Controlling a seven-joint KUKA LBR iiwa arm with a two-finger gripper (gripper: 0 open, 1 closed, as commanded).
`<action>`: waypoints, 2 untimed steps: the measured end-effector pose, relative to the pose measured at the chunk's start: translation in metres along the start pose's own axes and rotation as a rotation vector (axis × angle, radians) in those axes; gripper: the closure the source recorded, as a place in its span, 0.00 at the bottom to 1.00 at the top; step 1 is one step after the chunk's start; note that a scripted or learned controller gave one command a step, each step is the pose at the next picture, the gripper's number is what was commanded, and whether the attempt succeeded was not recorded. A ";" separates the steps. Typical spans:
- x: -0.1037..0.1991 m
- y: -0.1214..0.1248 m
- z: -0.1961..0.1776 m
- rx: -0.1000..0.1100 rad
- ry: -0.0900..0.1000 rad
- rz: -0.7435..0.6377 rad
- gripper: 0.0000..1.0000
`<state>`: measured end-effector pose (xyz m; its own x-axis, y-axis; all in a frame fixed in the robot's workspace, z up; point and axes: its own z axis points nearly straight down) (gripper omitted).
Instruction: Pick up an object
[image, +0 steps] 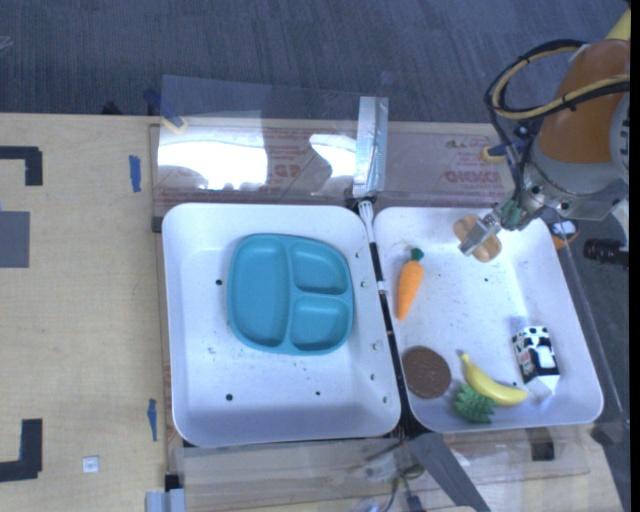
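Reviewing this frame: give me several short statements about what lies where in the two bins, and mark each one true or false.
1. The blue tray lies in the left bin. True.
2. The carrot lies in the left bin. False: it lies in the right bin, near the divider.
3. The banana touches the broccoli. True, as far as this view shows.
4. The brown disc sits on the blue tray. False: it lies in the right bin, beside the banana.
5. The milk carton is near the right bin's right wall. True.
6. The gripper is over the left bin. False: it is at the right bin's far end, by a tan object.
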<state>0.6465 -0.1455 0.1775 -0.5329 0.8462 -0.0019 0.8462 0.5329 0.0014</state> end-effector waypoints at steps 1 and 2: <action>0.028 -0.019 -0.003 0.000 0.001 -0.159 1.00; -0.006 -0.015 -0.032 -0.004 -0.006 -0.269 1.00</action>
<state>0.6370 -0.1582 0.2099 -0.7387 0.6740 -0.0084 0.6740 0.7387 0.0043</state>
